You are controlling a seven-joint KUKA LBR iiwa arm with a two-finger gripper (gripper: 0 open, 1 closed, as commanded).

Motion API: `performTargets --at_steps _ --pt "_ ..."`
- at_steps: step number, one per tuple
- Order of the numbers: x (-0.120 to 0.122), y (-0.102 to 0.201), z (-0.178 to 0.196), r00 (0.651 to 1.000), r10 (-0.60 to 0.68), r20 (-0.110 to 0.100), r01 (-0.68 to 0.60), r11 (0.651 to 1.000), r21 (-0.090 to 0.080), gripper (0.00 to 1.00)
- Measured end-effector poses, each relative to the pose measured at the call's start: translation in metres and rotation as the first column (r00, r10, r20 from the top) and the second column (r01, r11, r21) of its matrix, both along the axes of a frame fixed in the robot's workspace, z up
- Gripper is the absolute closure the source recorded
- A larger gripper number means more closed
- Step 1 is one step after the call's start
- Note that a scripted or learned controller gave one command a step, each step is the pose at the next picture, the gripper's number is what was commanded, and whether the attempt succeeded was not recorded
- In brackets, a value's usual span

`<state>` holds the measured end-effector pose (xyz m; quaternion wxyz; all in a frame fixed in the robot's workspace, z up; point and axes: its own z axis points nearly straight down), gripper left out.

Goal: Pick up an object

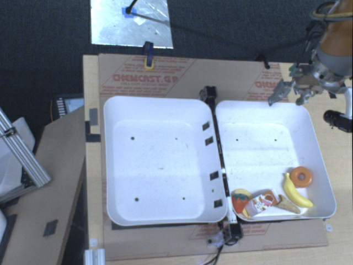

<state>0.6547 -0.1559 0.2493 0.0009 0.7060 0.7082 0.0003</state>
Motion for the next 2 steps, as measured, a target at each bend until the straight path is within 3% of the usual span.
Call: performTargets --at_steps 1,2 --pt "-0.062 0.028 0.189 1.000 0.004 0.019 -0.004 1.000 -0.003 0.00" --pt "-0.132 0.024 0.274 1.000 -0.001 0.012 0.001 1.000 -0.002 0.00"
